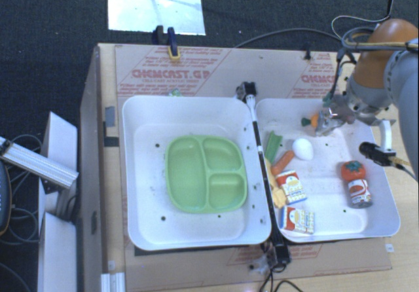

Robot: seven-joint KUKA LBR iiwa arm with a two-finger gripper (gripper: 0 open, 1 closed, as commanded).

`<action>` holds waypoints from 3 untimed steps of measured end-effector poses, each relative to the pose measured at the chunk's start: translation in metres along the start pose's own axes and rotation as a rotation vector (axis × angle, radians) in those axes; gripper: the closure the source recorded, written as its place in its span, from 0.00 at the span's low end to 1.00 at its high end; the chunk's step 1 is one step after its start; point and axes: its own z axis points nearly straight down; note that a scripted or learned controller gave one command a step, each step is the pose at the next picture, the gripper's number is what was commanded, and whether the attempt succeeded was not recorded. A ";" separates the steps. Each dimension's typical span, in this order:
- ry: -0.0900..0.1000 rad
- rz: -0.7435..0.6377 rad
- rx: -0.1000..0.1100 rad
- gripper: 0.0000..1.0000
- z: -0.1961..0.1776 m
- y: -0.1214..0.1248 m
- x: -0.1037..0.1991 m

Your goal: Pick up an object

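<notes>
Basically, candidate objects crowd the right bin [386,222]: snack packets [296,219] nearest, red can [355,183] right, white egg [302,148] mid-bin, loose for grabbing; the left bin [141,232] holds a green tray [206,173]. At the far edge the gripper [325,120] is low by a small orange item [314,120], likely its target; grip state: cannot tell.

Single fixed camera above bench [196,65], looking down at a slant. Far enough back to take in both white bins whole: left bin [141,173] toward 9 o'clock, right bin [376,215] toward 3. Arm [383,65] entering from 2 o'clock.
</notes>
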 end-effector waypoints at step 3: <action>-0.004 0.001 -0.001 1.00 -0.003 0.000 0.001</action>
